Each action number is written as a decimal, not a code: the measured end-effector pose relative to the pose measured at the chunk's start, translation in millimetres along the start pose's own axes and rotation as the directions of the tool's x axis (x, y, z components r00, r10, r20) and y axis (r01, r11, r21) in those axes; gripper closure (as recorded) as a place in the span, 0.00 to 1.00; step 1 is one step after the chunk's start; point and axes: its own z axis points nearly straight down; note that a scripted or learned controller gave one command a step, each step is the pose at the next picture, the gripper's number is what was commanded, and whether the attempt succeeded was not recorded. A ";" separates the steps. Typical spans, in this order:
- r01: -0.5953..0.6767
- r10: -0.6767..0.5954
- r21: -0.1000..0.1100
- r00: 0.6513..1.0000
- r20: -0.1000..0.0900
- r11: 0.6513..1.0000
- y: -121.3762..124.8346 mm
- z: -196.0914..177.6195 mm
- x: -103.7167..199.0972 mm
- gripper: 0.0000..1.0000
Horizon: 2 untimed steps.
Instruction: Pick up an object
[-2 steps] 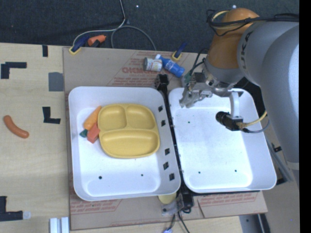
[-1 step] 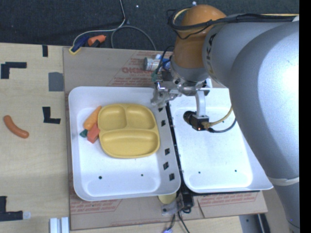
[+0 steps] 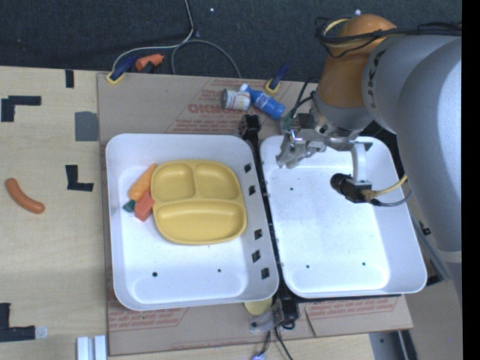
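You are looking at the claw hanging over the far-left corner of the right bin — whether it is spread or pressed together, you cannot tell. The yellow divided plate is lying in the left bin, with an orange carrot-shaped toy touching its left edge — well apart from the claw.

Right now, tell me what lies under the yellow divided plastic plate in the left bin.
An orange carrot-shaped toy and a small red piece poke out from beneath the yellow divided plastic plate at its left edge. Whatever else lies beneath is covered.
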 end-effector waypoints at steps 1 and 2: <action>0.016 -0.016 0.000 1.000 -0.006 1.000 -15.9 -0.6 99.2 1.00; 0.007 -0.007 -0.002 1.000 -0.003 1.000 9.5 -0.5 61.1 1.00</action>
